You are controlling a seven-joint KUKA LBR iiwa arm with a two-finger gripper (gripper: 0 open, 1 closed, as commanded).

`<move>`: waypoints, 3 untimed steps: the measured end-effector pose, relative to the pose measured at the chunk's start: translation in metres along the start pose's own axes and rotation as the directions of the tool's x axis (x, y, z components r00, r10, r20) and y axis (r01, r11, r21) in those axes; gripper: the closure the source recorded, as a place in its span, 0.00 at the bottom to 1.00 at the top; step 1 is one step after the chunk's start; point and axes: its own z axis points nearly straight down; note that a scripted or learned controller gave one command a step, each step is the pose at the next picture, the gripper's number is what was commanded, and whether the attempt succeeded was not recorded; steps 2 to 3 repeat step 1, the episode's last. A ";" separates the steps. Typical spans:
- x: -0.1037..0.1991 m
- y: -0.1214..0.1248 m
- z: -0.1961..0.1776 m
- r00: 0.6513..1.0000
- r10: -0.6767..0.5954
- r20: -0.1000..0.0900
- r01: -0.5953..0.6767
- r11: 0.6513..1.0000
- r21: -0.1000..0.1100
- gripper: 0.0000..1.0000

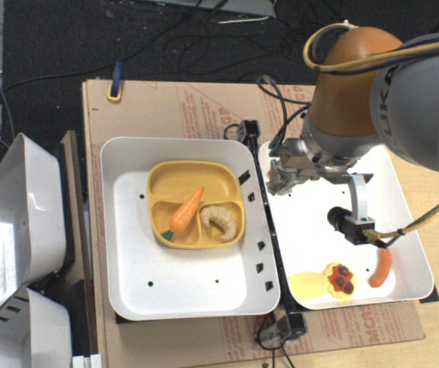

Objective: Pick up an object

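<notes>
Grey gripper (286,176) over right bin (404,205), grip state unclear

The right bin (404,198) is crowded at its upper part by the arm (358,90); bare floor lies mid-frame between arm and the food at lower right: sausage (381,267), yellow piece (309,285). In the left bin (127,228) the plate (196,204) fills the centre, leaving open floor below it.

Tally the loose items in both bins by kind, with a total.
Divided yellow plate: 1
Carrot: 1
Shrimp: 1
Sausage: 1
Flat yellow piece: 1
Small red-and-yellow topped piece: 1
Total: 6
</notes>
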 end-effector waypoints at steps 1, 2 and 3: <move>0.055 -0.002 0.015 1.000 0.000 0.000 0.000 1.000 0.003 1.00; 0.055 -0.002 0.015 1.000 0.000 0.000 0.000 1.000 0.003 1.00; 0.055 -0.002 0.015 1.000 0.000 0.000 0.000 1.000 0.003 1.00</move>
